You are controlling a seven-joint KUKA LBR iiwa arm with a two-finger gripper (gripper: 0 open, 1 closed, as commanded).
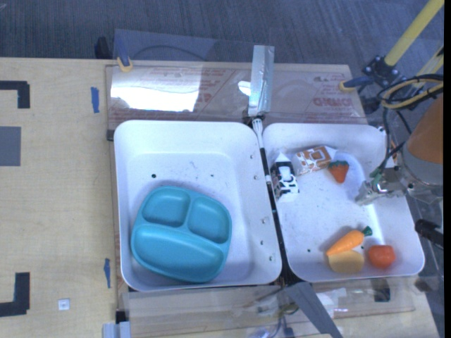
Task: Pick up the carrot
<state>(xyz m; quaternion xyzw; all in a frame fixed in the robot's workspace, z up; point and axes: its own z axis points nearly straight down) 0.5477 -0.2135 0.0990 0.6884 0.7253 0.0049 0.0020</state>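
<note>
The carrot [346, 241] lies low in the right bin [310, 259], touching a yellow block [346, 261], tomato [381, 256] just beside; the hand [377, 186] hovers above, its opening unclear: descend across the carrot's middle, clear of neighbours

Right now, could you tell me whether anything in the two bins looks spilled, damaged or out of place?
Nothing stands out. The blue tray sits flat in the left bin; the carrot lies whole among the other toy foods in the right bin.
</note>
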